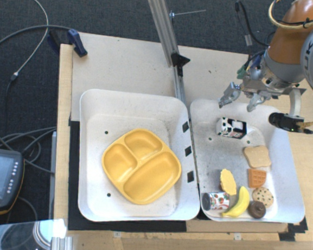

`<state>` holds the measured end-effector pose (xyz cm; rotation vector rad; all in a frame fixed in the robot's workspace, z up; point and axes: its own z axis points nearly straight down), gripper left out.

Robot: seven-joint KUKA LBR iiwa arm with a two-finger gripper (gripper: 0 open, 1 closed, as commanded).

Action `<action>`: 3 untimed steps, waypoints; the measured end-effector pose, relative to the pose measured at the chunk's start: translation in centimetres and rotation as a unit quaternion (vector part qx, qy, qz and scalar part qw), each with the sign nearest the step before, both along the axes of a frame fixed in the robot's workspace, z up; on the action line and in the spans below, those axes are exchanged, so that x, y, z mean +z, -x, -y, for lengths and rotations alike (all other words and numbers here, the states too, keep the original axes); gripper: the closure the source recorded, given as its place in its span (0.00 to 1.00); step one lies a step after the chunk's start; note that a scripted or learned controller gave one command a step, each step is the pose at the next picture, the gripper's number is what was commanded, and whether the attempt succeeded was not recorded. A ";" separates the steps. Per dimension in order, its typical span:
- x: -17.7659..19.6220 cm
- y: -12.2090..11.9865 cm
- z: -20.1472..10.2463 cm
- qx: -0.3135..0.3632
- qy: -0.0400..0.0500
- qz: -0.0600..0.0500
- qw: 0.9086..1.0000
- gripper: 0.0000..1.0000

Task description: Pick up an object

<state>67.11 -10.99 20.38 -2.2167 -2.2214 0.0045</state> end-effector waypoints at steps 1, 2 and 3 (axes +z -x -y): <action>1.2 -0.1 -0.1 0.001 0.000 0.002 1.000 1.00; -1.2 1.9 -4.9 0.001 -0.001 -0.001 1.000 1.00; -1.1 4.7 -11.3 0.002 -0.002 0.000 1.000 1.00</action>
